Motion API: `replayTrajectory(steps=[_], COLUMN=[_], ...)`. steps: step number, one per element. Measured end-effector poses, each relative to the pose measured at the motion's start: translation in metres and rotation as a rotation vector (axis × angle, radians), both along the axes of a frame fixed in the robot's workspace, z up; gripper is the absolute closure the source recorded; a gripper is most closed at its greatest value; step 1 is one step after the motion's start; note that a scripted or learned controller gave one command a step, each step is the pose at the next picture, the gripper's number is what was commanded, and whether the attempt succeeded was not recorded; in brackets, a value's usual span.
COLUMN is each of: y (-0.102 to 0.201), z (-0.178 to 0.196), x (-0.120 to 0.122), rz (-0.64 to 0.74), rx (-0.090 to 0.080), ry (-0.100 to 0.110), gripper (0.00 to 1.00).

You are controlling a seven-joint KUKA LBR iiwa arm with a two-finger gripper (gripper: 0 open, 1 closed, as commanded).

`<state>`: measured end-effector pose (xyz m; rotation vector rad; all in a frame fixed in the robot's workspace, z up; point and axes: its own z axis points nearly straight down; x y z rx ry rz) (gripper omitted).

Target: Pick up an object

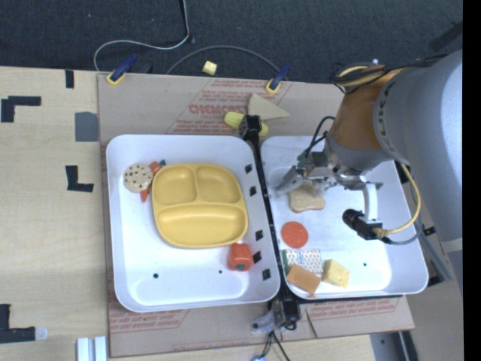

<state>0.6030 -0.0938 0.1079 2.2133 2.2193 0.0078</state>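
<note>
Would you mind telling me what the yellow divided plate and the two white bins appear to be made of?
The yellow divided plate looks like moulded plastic, matte to slightly glossy: uniform colour, rounded compartment ridges, soft highlights. The left bin and right bin look like smooth white plastic, possibly coated metal: thin rolled rims, rounded corners and a faint sheen leave it open.

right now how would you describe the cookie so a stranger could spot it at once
Start at the left white bin, the one holding the big yellow divided plate. Look just off that plate's upper-left corner, near the bin's left wall: the cookie lies there. It is a small tan disc speckled with dark chips, unlike the little orange-red piece beside it.
</note>
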Motion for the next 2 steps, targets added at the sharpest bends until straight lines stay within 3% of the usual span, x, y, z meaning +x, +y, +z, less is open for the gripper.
replayTrajectory(steps=[1, 2], y=[-0.011, -0.012], z=[-0.02, -0.007], x=[0.018, 0.02], rz=[-0.001, 0.0], rx=[0.003, -0.001], ry=[0.006, -0.005], gripper=[0.0, 1.0])
